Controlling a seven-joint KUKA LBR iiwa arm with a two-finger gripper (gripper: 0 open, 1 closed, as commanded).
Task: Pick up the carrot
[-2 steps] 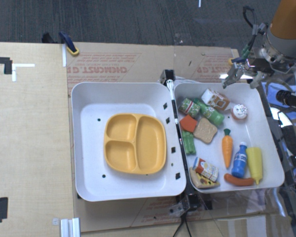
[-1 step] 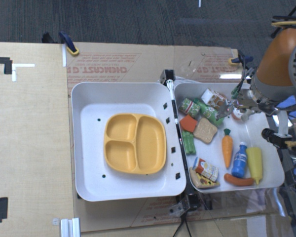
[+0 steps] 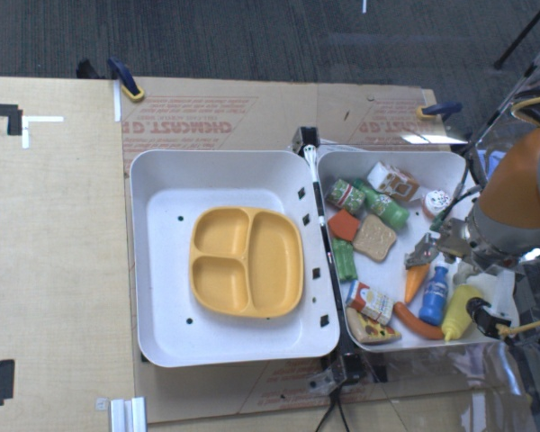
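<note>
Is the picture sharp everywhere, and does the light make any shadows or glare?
Camera view: light is even and soft, with a faint shadow beside the yellow plate in the left bin; no strong glare on the white plastic; the toys around the carrot look small and slightly soft; the arm at the right edge is blurred.

A light wooden surface [image 3: 54, 268] is carrying a brown cardboard sheet [image 3: 216, 115] printed with red lettering. Two shallow white bins are sitting on the cardboard, touching side by side: the left bin [image 3: 153, 268] and the right bin [image 3: 405, 157]. A blue-and-yellow clamp [image 3: 126, 79] is gripping the cardboard's far left corner, another clamp [image 3: 439, 110] its far right.
</note>
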